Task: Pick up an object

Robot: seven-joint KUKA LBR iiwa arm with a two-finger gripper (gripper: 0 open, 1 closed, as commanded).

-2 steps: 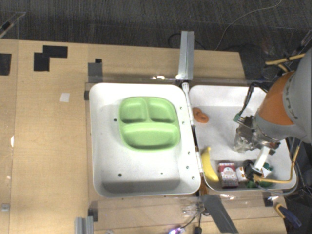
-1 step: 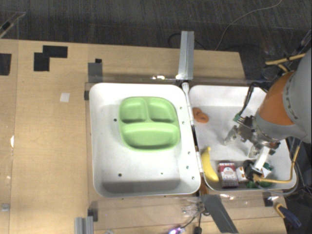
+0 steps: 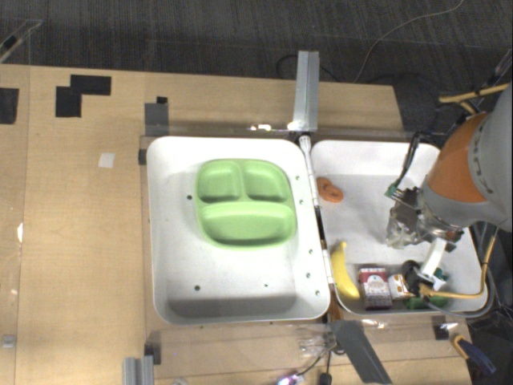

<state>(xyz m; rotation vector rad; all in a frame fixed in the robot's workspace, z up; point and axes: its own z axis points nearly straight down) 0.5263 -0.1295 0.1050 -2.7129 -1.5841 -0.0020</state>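
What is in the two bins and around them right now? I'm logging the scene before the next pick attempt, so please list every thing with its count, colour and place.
Divided tray: 1, green, middle of the left bin.
Small lump: 1, orange-brown, upper left of the right bin; what it is cannot be told.
Banana: 1, yellow, along the left wall of the right bin.
Small packet: 1, dark red and white, front of the right bin, beside the banana.
Bins: 2, white, side by side on the bench.
Arm: 1, grey with orange band, reaching in from the right.
Gripper: 1, grey, over the right bin.
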